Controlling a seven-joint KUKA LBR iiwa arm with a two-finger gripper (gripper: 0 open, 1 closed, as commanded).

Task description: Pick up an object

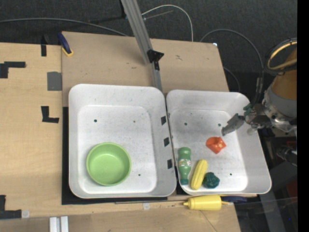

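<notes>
From the camera view, the worktop (120,57) carries two shallow white bins side by side. The left bin (118,98) holds a green bowl (108,164) in its lower left part. The right bin (212,103) serves as the landmark for the rest. Near its middle, a little toward the right wall, lies a small red object (216,144). Along its lower wall sit three things close together — a green bottle (184,164) nearest the bin's left wall, a yellow banana-shaped piece (198,174) leaning against it, and a dark green lump (211,180) just beside that. Outside the bin, just below its lower rim, a yellow bottle (204,203) lies on its side.

The arm reaches over the right bin's right rim, and the pincer (231,125) hangs above the bin floor, just up and to the right of the red object and apart from it. Whether the pincer is spread or pressed together cannot be told; nothing is seen pinched in it.
</notes>
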